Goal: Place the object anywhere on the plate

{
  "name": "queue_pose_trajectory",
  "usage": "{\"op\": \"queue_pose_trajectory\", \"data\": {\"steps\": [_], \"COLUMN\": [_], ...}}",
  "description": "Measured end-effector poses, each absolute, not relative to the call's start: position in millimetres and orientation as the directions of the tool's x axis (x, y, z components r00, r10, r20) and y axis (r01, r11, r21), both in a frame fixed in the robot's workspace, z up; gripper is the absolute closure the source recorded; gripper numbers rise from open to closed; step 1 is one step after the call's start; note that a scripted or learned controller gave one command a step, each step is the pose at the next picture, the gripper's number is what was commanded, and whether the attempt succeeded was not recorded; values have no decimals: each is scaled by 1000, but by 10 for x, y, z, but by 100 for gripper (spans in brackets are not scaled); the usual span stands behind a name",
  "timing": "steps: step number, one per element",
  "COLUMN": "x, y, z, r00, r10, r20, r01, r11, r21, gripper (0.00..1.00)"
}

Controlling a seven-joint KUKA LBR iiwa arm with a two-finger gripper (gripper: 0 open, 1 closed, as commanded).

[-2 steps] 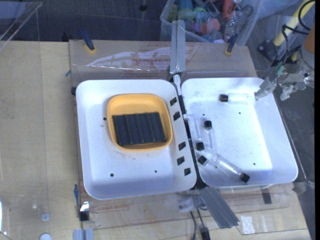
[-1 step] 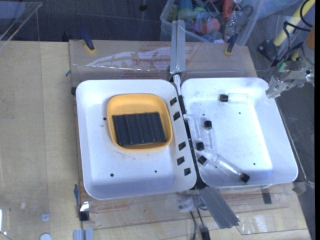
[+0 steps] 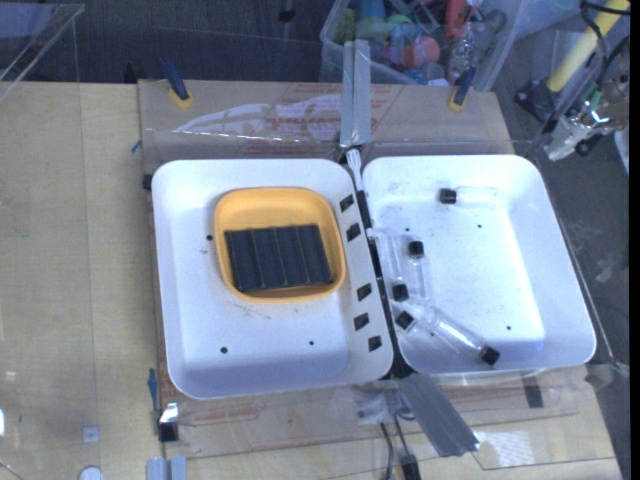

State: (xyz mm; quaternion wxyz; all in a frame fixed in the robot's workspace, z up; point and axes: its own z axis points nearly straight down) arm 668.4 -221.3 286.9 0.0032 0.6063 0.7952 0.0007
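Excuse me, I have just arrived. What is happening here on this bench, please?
Nothing is being handled at this moment. Two white bins sit side by side. In the left bin there is a yellow plate, and a dark ribbed rectangular object already lies flat on it. The right bin holds a few clear tubes with black caps. Judging from how things lie, the placing step looks done.

I saw a plate (image 3: 232,213) of smooth orange plastic with a slight sheen, and on it a matt dark ribbed slab (image 3: 278,258). Both bins (image 3: 190,348) looked glossy white plastic. The bench (image 3: 70,268) was pale wood, matt, with visible grain.
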Motion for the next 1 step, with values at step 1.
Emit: {"op": "queue_pose_trajectory", "data": {"steps": [1], "x": [6677], "y": [-2217], "z": [2339], "r00": [-558], "r10": [830], "r20": [0], "r01": [830], "r11": [558], "r21": [1], "gripper": [100]}}
